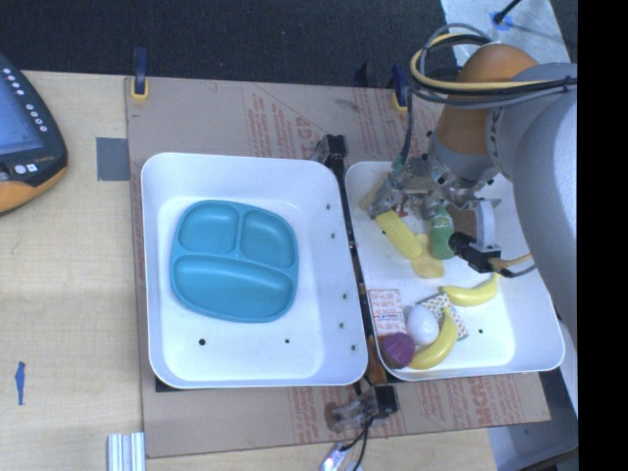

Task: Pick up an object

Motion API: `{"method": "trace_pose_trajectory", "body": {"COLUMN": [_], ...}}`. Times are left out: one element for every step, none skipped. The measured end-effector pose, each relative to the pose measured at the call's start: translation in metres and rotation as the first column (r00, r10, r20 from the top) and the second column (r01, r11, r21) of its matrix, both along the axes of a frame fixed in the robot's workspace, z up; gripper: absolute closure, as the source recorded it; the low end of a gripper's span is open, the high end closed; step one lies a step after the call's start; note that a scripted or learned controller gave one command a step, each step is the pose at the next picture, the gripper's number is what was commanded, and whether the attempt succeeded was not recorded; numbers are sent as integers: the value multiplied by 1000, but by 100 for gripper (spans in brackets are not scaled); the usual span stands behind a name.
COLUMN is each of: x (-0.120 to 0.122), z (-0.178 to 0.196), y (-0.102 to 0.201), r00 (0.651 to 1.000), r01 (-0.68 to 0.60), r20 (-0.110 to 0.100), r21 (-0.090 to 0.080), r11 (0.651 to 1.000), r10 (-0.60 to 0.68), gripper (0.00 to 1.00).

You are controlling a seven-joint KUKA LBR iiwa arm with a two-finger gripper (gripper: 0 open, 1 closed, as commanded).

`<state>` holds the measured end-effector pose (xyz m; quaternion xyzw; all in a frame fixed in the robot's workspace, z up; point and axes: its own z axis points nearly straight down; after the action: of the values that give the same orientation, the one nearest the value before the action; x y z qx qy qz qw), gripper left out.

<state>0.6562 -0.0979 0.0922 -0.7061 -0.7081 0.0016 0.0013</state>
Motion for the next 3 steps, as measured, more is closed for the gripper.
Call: {"method": "trace_pose_trajectory", "body": {"x": [0,-2,0], "z": [0,0,0], "y": [-1,0,1], "r00": [1000,1000,1000], "r01": [-2,-3,-4], "r20": [0,-3,-1], "r21": [1,1,-1], "r11": [1000,1000,1000], "r10": [2,3,4], "gripper": [0,0,0]}}
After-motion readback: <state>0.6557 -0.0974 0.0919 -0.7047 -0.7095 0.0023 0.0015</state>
